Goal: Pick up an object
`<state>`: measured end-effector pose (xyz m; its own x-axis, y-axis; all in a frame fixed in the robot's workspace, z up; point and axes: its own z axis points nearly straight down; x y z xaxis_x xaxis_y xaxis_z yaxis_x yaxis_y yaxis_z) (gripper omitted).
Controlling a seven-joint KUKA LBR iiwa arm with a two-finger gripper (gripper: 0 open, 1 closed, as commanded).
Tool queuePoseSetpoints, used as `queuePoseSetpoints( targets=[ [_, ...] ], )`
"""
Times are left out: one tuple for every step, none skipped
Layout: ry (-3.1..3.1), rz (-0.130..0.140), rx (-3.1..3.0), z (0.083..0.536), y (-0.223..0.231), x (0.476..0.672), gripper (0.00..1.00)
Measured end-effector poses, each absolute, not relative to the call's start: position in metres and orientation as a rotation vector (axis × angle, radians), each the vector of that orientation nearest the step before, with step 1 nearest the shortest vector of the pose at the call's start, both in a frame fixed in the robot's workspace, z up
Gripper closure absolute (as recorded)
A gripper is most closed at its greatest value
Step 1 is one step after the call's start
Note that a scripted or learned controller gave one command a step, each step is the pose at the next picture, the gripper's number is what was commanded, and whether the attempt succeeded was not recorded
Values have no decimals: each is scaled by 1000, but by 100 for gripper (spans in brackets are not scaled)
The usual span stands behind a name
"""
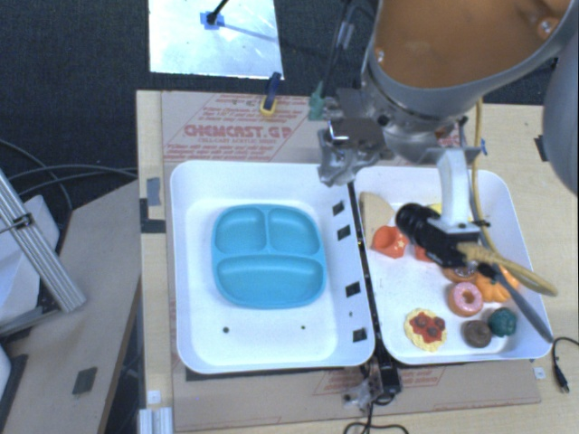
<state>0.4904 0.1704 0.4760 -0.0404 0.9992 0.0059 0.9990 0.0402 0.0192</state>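
1. The pincer (337,168) hangs over the far end of the wall between the bins; its opening, cannot tell.
2. Right bin (395,287): pink doughnut (465,298), toy pizza (426,327), a red-orange piece (389,240).
3. Left bin (262,337): blue divided plate (269,255).

COUNT | white bins (194,242) (403,287), 9 and 3 o'clock: 2 | blue divided plate (269,256): 1 | pink doughnut (466,298): 1 | toy pizza (425,328): 1 | teal ball (502,321): 1
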Motion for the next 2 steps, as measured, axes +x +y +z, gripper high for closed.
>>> queuePoseSetpoints(
  targets=[
    [2264, 32, 2163, 487, 171, 491, 100],
    [2269, 36, 2156, 498, 171, 492, 100]
  ],
)
